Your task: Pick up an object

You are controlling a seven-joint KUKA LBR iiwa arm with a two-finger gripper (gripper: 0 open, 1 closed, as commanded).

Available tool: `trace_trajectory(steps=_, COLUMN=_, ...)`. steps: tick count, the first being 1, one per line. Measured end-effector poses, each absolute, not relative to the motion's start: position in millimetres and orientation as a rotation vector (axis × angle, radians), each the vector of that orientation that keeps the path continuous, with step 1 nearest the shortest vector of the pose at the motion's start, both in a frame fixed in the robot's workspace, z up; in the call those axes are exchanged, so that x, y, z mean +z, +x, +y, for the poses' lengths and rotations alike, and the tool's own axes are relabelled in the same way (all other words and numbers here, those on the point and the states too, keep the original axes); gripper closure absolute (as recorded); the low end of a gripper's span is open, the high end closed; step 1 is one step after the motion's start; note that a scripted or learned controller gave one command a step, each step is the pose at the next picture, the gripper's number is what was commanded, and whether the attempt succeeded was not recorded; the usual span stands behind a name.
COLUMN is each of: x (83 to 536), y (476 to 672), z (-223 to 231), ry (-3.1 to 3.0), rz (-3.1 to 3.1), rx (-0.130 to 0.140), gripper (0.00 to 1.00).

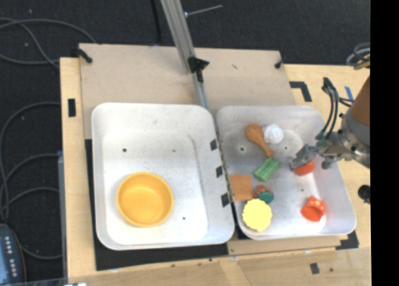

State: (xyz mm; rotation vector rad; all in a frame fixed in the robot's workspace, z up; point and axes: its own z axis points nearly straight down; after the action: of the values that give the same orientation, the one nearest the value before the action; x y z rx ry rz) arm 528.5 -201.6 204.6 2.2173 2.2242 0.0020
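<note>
**A:** Running the inventory from the left of the frame. Item one: left bin (106, 123), holding one yellow bowl (145, 199) at its lower left. Confirm?

**B:** Confirmed from my screen. Item two, right bin (336, 228): tan wooden piece (258, 136) in the upper part, touching a white round object (274, 134) on its right. Below those, a green block (267, 169), tilted. Then a brown square block (240, 186) near the divider, a small green-and-red item (264, 194) beside it, and a yellow disc (257, 214) at the lower edge.

**A:** Right of centre: a red-orange object (303, 167) directly at the gripper (307, 159). Lower right: an orange cup (313, 209), lying apart.

**B:** Step in hand, as I judge it: the grasp on the red-orange object. I can't tell how far apart the fingers stand, or whether they have it; it sits right against the tips.

**A:** Next move, I'd say: a firm close, then a straight lift, clear of the green block.

**B:** Arm pose: enters from the right edge mid-frame, orange-banded wrist (360, 101) high, gripper reaching left and down into the bin.
</note>
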Motion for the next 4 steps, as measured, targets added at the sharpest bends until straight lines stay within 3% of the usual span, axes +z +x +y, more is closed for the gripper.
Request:
trace_trajectory(steps=1, x=205, y=528.5, z=-202, ry=2.219, rz=2.222, rx=0.003, gripper=0.0)
trace_trajectory(steps=3, x=101, y=529.1, z=-215, ry=2.221, rz=2.217, rx=-0.001, gripper=0.0)
trace_trajectory(steps=4, x=112, y=529.7, z=-215, ry=2.224, rz=2.211, rx=0.003, gripper=1.0)
